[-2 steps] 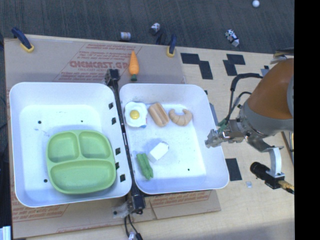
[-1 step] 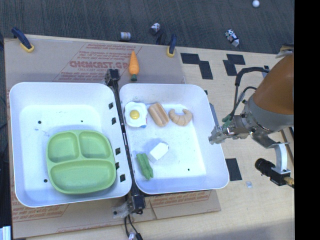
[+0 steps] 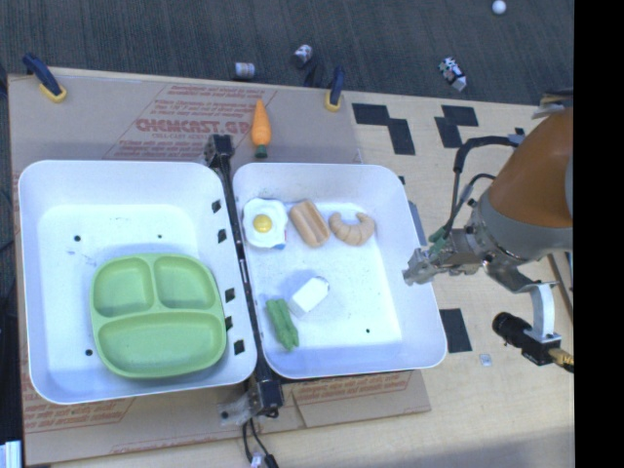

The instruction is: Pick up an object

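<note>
Camera view: the hand [image 3: 419, 266] is seen just outside the right rim of the right bin [image 3: 421, 305], about level with the bin's middle, nothing between its fingers (whether they are apart or together cannot be told at this size). All candidate objects are placed to the hand's left in this view, inside that bin. The croissant [image 3: 352, 227] is judged nearest, up and left of the hand, long axis roughly across the bin. Just beside it lies the hot dog [image 3: 309, 222], tilted slightly off the bin's near-far line, then the fried egg [image 3: 262, 224] against the bin's left wall. Lower down, the white block [image 3: 309, 293] and the green pod [image 3: 283, 323] are set near each other, the pod's long axis running near-far. The green divided plate [image 3: 156, 315] sits in the left bin [image 3: 39, 261], well apart from the hand. A move leftward over the rim would be needed first.
</note>
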Controlling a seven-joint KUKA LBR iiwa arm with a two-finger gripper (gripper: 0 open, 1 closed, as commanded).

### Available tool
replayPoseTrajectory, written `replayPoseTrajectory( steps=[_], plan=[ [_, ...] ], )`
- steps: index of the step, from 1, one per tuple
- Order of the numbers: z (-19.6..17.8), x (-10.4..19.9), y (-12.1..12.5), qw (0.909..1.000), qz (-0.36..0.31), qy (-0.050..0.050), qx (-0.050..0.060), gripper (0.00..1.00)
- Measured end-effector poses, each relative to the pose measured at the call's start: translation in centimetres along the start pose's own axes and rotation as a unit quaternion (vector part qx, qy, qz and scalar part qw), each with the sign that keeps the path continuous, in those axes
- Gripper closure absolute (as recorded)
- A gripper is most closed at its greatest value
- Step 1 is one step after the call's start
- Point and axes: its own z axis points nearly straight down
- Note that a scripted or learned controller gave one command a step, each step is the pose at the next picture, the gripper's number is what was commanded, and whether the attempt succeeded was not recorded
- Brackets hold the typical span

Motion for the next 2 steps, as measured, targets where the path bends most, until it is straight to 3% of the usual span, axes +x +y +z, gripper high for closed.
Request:
replayPoseTrajectory(
  steps=[2],
  plan=[
    [-1.1,0.0,0.0,1.0,0.001,0.0,-0.001,1.0]
  ],
)
